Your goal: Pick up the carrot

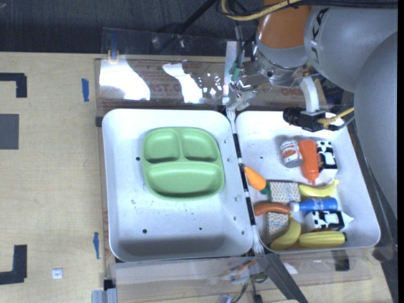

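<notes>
1. The small orange carrot [255, 178] is short and fat with a rounded end. It lies tilted in the right white bin [265, 128], close to that bin's left wall.
2. The carrot lies on the bin floor. Nothing is holding it.
3. The grey arm with the orange band [287, 17] comes in from the top right. Its gripper [237, 92] hangs over the back edge, just where the two bins meet. It is well apart from the carrot.
4. The gripper is small, shiny and mixed up with bright spots behind it, so I cannot tell how its tips stand.
5. The big grey arm is cut off at the top and right side.
6. Just below the carrot is a speckled tan square block [282, 190], and under that a red sausage [271, 208].
7. To the right lie a small red and white can [290, 153], a long orange-red tube [309, 161] and a black and white box [326, 155].
8. Lower down are a yellow banana [317, 191], a blue and white bottle [317, 205], a second yellow banana [286, 235] and a yellow corn cob [322, 238].
9. The left white bin [126, 226] holds a green plastic tray with three sections [183, 163].
10. Nothing lies on top of the carrot.
</notes>
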Controlling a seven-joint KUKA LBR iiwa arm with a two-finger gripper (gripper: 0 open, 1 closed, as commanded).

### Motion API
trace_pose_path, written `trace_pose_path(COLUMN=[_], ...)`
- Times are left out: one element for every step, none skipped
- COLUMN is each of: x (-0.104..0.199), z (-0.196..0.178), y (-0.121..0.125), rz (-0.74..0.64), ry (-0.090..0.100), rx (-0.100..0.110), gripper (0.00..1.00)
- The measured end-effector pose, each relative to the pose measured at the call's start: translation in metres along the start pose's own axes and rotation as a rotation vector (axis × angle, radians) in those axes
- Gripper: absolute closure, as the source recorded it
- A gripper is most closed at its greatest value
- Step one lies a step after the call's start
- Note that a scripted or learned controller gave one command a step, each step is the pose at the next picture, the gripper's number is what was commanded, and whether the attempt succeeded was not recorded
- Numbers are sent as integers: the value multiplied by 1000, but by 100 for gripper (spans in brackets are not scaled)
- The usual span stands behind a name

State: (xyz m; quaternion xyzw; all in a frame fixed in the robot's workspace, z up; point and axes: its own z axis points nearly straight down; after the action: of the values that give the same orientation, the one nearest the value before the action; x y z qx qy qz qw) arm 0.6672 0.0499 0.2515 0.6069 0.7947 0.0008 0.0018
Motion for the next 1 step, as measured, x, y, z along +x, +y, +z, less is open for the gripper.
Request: trace_pose_path(x=[-46], z=[19], y=[-13], rz=[156], ry=[2], rx=[6], gripper=[100])
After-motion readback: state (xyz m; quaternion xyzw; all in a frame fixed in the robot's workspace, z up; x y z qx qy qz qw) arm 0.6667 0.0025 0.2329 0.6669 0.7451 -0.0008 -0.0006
